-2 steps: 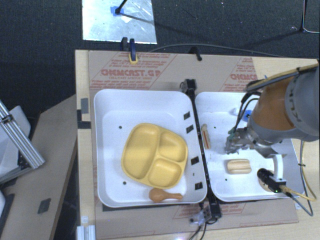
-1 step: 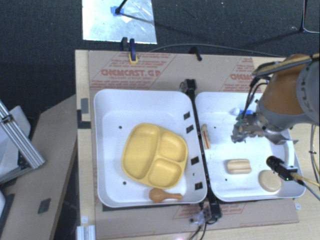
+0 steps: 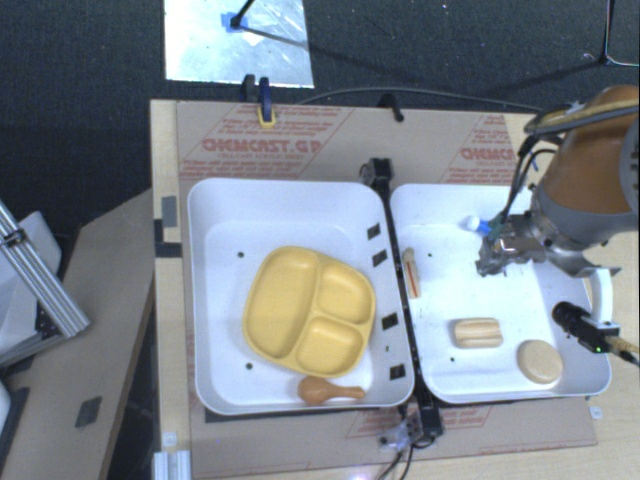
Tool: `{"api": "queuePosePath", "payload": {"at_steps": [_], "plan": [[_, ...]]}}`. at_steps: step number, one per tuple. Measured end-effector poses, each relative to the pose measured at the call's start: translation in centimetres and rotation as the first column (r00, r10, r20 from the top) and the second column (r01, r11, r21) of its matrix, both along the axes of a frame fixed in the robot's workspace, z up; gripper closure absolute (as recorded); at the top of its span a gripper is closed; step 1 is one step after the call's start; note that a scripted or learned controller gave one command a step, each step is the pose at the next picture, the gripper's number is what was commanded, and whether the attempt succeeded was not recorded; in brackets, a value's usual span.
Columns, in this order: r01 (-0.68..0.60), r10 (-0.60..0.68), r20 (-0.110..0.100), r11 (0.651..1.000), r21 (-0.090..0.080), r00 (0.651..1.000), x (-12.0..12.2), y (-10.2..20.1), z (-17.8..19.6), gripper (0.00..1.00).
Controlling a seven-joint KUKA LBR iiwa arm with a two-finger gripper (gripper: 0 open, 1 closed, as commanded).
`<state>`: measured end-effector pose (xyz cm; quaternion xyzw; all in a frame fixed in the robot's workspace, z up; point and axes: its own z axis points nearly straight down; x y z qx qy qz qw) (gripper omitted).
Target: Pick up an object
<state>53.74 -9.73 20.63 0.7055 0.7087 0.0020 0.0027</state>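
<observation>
I'm seeing the hand (image 3: 494,258) hovering in the right bin (image 3: 440,368), at 12 o'clock from the bread roll (image 3: 475,332); I cannot tell its grip.

The bench (image 3: 330,133) fills the middle of the frame, its top covered by brown sheeting printed with red lettering. Two shallow white bins sit directly on it, side by side and touching along a black-clipped seam at centre. The left bin (image 3: 215,268) takes the centre-left; the right bin (image 3: 440,368) takes the centre-right. A blue and yellow clamp (image 3: 264,103) grips the bench's upper edge.
</observation>
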Motion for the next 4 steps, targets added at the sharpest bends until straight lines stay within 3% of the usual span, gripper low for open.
{"api": "queuePosePath", "payload": {"at_steps": [1,2,4], "plan": [[0.0,0.0,0.001,1.0,0.0,1.0,-0.8,0.0,5.6,1.0],[-0.004,0.004,-0.005,1.0,0.002,1.0,0.9,5.0,3.9,1.0],[-0.005,0.005,-0.003,1.0,0.003,1.0,4.9,15.7,4.7,1.0]]}}
